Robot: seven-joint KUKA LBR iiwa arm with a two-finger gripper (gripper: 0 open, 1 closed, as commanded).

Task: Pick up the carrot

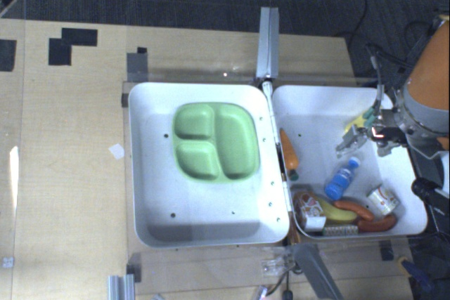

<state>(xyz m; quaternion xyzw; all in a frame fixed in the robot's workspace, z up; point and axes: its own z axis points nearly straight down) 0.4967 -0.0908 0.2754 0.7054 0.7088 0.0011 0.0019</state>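
The carrot point(287, 152) is orange with a dark green end. It lies lengthwise against the left wall of the right bin point(316, 98). My gripper point(351, 136) hangs over the middle right of that bin, well to the right of the carrot and apart from it. Its fingers point(344, 145) point down and to the left, and they stand open with nothing between them.
A blue bottle point(340, 182) lies just below the gripper. Along the right bin's front edge sit a banana point(336, 213), a red sausage point(365, 216), a small can point(383, 200) and a wrapped snack point(308, 207). A green divided plate point(215, 141) rests in the left bin point(151, 165).
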